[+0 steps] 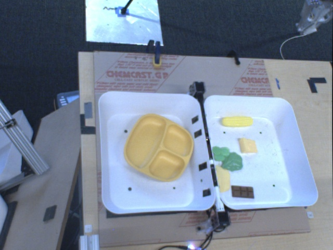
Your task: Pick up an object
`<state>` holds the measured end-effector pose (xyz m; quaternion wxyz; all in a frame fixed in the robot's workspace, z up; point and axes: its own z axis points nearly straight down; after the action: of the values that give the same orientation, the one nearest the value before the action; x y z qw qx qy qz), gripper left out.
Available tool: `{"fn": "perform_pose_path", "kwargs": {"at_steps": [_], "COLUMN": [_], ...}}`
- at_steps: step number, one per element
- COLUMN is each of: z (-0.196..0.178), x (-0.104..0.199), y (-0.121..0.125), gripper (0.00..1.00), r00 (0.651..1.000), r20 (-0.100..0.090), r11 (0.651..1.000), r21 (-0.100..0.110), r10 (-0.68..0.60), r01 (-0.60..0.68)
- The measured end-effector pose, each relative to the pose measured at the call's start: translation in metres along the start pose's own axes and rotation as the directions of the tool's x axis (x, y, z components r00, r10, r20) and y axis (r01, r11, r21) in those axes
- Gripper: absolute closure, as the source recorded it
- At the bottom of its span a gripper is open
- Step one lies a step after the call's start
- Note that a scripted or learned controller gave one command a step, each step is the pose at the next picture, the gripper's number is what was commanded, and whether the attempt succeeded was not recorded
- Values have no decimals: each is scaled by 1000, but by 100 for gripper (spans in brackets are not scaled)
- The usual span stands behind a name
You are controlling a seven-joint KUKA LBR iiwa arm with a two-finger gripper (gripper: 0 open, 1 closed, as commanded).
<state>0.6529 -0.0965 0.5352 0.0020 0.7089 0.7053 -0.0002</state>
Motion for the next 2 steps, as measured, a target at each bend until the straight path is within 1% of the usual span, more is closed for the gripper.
{"fn": "perform_pose_path", "kwargs": {"at_steps": [1,2], "z": [1,276], "x": [-97,-57], "y": [15,-15], "gripper": [100,100], "r00": [1000,1000], "r20": [1,-7], "r11": [1000,1000], "r21": [0,16], "r10": [1,-6], "r01": [-1,7]}}
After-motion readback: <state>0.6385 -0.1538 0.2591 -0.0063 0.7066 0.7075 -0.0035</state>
